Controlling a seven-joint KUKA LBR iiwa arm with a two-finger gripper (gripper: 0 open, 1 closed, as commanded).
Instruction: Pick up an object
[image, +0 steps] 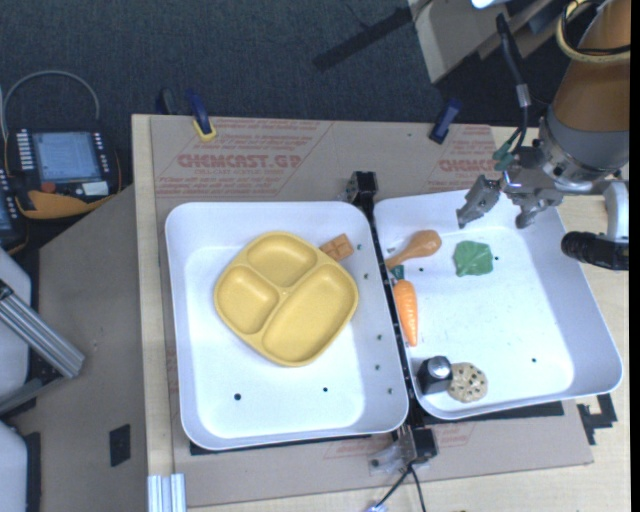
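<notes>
- The arm (590, 90), grey with an orange band, reaches in from 2 o'clock and hangs over the far edge of the right bin (560, 330).
- Its gripper (503, 204) hovers above the bin's 12 o'clock rim; the jaws stand released, two dark fingers splayed apart with nothing between them.
- A green leaf (474, 258) lies on the bin floor just below the gripper, at about 6 o'clock from it, apart from the fingers.
- A drumstick (414, 245) rests at the bin's 10 o'clock corner, its thin end pointing toward the divide between the bins.
- A carrot (405, 311) lies lengthwise along the right bin's 9 o'clock wall, just below the drumstick.
- A cookie (467, 382) sits near the bin's 7 o'clock corner, touching a small dark can (435, 372) at its 9 o'clock side.
- The left bin (200, 390) holds a yellow plate (287, 297) with three compartments, set a little toward the bin's 12 o'clock side.
- A small brown block (337, 246) pokes out at the plate's 1 o'clock rim, touching it.
- Both bins sit side by side on a counter (300, 150) faced with printed brown board.
- A pendant (62, 165) with a lit screen rests off the counter at 10 o'clock.
- A black cylinder (597, 249) juts in over the right bin's 3 o'clock rim.
</notes>
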